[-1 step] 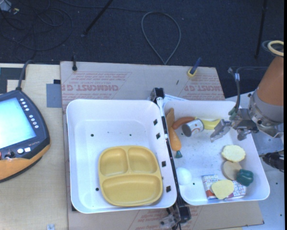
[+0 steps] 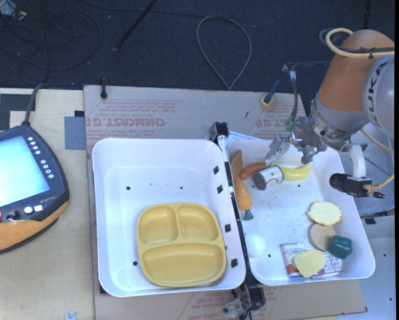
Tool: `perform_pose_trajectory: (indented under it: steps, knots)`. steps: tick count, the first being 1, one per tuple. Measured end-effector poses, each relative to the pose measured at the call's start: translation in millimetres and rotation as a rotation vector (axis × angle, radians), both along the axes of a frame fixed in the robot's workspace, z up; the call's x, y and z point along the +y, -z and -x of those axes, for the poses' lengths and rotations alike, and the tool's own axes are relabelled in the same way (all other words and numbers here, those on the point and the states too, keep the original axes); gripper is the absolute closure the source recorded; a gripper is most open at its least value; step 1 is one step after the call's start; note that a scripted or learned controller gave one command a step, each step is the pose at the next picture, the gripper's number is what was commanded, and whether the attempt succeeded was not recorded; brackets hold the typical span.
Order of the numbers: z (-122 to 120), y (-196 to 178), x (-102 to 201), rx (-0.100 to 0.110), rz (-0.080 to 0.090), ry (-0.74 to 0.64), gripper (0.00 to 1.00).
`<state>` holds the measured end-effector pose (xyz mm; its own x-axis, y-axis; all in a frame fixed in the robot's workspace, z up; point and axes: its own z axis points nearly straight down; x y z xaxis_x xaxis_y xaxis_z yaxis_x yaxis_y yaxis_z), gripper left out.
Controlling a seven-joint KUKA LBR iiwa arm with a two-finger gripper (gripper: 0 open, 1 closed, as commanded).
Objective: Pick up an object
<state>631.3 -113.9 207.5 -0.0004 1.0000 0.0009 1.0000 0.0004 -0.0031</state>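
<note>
Yellow banana (image 2: 297, 173) flat near right bin's (image 2: 366, 262) back wall

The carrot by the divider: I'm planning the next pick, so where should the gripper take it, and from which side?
Probably at the carrot's thick middle, coming straight down from above. It lies flat and long beside the right bin's left wall, so the fingers should close across its narrow width, not along it. The wall leaves little room on that side.
</note>
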Motion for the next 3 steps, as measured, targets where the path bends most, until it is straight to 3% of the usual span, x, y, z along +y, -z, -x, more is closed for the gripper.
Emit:
perform_pose_trajectory:
  steps: [2,3]
  knots:
    - [-12.6,-48.0,56.9,-0.001,0.0,-0.001,0.0]
    - [-12.0,-22.8,50.7,0.001,0.001,0.001,0.0]
